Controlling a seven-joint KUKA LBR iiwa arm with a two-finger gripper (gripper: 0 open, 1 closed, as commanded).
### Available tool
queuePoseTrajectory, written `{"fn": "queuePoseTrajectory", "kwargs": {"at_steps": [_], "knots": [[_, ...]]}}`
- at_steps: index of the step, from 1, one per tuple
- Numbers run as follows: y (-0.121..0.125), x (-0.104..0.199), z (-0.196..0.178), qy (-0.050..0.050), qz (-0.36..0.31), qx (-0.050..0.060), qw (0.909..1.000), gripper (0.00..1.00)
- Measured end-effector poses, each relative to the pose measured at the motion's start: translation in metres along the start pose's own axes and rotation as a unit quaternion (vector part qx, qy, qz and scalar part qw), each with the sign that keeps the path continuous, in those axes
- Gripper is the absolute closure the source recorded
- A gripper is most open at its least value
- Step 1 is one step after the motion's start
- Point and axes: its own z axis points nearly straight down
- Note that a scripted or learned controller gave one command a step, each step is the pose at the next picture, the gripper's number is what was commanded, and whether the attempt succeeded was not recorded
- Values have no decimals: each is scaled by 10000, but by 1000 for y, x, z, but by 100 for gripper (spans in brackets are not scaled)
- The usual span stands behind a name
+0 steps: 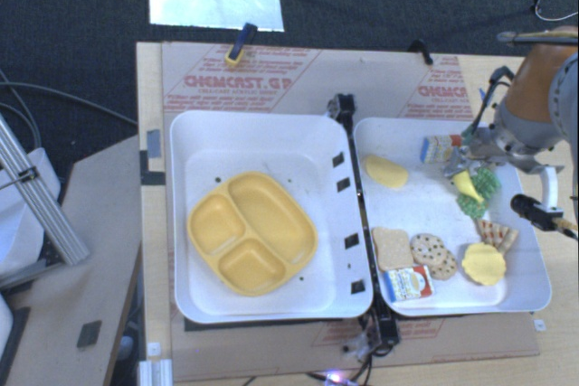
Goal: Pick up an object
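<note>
The right bin (534, 285) holds several toy foods. Among them are a pale yellow oval (386, 171), a small carton (438, 148), a yellow piece (466, 185) beside a green broccoli-like piece (481, 191), and a striped wedge (496, 234). Nearer the front lie a yellow disc (484, 264), spotted cookies (432, 253), a slice of toast (393, 247) and a red and blue carton (409, 283). My gripper (463, 160) is low over the bin's far right part. It sits between the small carton and the yellow and green pieces, with the arm hiding part of them.
The left bin (194, 149) holds a yellow divided tray (251, 232). A black divider with clips (355, 194) runs between the bins. The arm's grey body with its orange band (543, 90) stands over the right bin's far right corner. Cardboard (271, 77) lies under both bins.
</note>
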Motion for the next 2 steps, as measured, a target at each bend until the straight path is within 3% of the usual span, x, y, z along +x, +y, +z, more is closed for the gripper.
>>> {"fn": "queuePoseTrajectory", "kwargs": {"at_steps": [1, 2], "knots": [[-8, 25, 13, 1, 18, 29, 10000, 100], [-1, -1, 12, 31, 41, 51, 10000, 100]]}}
